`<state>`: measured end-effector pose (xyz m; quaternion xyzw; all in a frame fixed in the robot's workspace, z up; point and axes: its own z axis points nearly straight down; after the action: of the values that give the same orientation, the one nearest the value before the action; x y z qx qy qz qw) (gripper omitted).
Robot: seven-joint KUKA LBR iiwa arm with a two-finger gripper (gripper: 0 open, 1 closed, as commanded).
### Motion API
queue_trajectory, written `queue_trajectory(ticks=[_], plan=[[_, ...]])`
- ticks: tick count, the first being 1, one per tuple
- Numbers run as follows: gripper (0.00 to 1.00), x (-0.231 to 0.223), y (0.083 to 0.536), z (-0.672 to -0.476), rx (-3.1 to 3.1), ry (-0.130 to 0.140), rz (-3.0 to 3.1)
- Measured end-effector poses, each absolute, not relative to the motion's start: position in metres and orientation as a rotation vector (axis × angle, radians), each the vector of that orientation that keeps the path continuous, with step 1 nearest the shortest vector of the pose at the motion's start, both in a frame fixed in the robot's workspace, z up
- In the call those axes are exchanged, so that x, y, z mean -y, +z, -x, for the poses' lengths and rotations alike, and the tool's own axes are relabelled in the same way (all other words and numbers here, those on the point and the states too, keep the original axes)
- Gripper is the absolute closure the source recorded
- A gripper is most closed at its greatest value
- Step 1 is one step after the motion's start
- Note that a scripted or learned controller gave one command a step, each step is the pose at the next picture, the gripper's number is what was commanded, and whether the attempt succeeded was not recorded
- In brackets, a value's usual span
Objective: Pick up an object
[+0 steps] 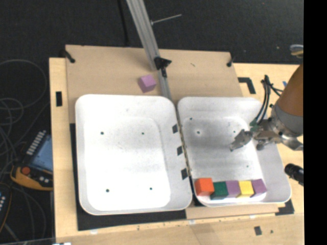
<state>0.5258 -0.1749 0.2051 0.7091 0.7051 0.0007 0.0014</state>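
Observation:
A row of small blocks lines the front wall of the right bin (pixel 265 111): an orange block (pixel 205 186), a green block (pixel 220 189), a purple block (pixel 233 188), a yellow block (pixel 247 188) and another purple block (pixel 258 186). My gripper (pixel 239 141) hangs over the middle of the right bin, reaching in from the right, well behind the row of blocks. Nothing shows between it and the bin floor.
The left bin (pixel 82 137) lies beside the right one. A loose purple cube (pixel 147 83) rests on the bench behind the left bin. A slanted metal post (pixel 145 29) rises from between the bins at the back. Cables and a handheld pendant (pixel 30 162) sit left of the bench.

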Motion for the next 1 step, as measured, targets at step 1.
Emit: queue_trajectory(ticks=[1], plan=[[0.00, 0.1633, 0.2825, -0.5146, -2.219, 0.008, -2.211]])
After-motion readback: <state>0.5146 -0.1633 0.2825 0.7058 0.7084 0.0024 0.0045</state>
